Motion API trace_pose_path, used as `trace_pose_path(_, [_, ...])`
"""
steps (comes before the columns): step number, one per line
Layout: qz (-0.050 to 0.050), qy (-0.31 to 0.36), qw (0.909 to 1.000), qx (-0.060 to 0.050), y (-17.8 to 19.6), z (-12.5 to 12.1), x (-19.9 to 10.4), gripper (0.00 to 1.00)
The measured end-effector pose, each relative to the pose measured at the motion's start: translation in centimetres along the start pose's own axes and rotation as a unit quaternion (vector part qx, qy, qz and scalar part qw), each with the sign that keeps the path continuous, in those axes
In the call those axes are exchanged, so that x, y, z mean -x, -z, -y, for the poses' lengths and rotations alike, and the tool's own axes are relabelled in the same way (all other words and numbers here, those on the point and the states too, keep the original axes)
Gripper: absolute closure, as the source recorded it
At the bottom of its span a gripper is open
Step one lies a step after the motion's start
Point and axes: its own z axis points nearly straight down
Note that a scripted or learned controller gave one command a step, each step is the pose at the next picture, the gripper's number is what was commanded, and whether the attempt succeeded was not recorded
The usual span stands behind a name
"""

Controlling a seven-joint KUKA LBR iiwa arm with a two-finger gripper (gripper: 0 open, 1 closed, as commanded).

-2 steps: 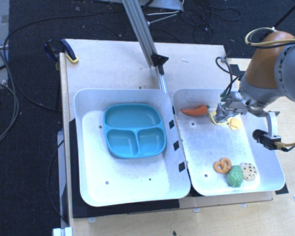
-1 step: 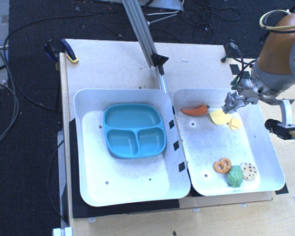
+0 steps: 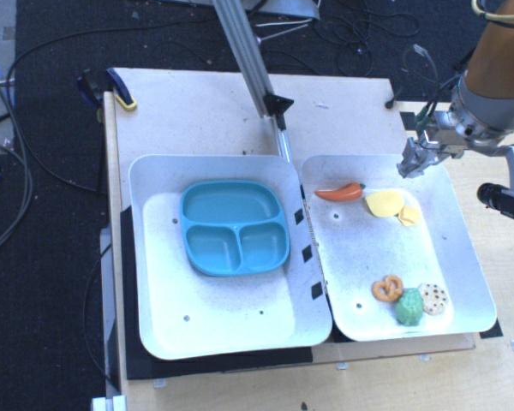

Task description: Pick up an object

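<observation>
Nearest, a green lump (image 3: 409, 309) sits touching a pretzel (image 3: 387, 288) and a cookie (image 3: 433, 298) in the right bin (image 3: 463, 255); 1 blue divided plate (image 3: 236, 227) fills the left bin (image 3: 154, 255), then a red pepper (image 3: 340, 193), a yellow piece (image 3: 389, 205), and the gripper (image 3: 411, 166) hovers above the right bin's far edge, its state hard to tell

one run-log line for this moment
arm: at right bin's far right corner | gripper: above rim, nothing seen held | right bin: carrot, yellow pieces, pretzel, cookie, green item | left bin: blue tray
</observation>
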Motion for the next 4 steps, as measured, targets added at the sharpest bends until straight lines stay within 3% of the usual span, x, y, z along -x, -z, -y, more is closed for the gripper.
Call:
trace_pose_path(3, [-0.001,0.001,1.0,-0.004,-3.2,6.9,-14.3,1.0])
trace_pose_path(4, [-0.001,0.001,1.0,-0.003,-4.2,7.9,-19.5,1.0])
